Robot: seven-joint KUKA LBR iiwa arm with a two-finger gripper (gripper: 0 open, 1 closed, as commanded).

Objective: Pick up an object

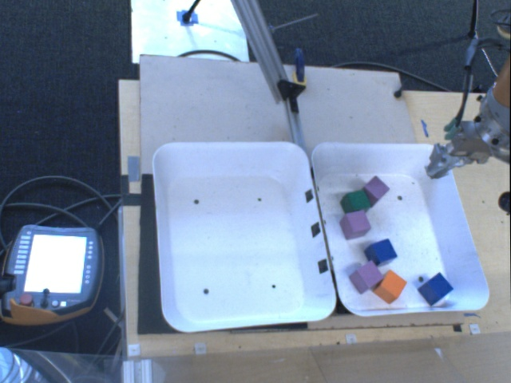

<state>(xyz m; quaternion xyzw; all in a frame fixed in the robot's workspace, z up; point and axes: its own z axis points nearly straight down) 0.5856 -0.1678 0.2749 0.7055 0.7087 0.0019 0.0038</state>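
Left shallow white plastic bin (172,238) at frame centre: floor bare, open access. Right shallow white plastic bin (471,250): coloured foam cubes (355,224) crowd centre and lower part; right strip free.

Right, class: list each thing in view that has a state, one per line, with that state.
gripper: over the right bin's far right rim, nothing seen in it
right bin: holds seven blocks
green block: touching a purple block
orange block: against another purple block
pendant screen: lit
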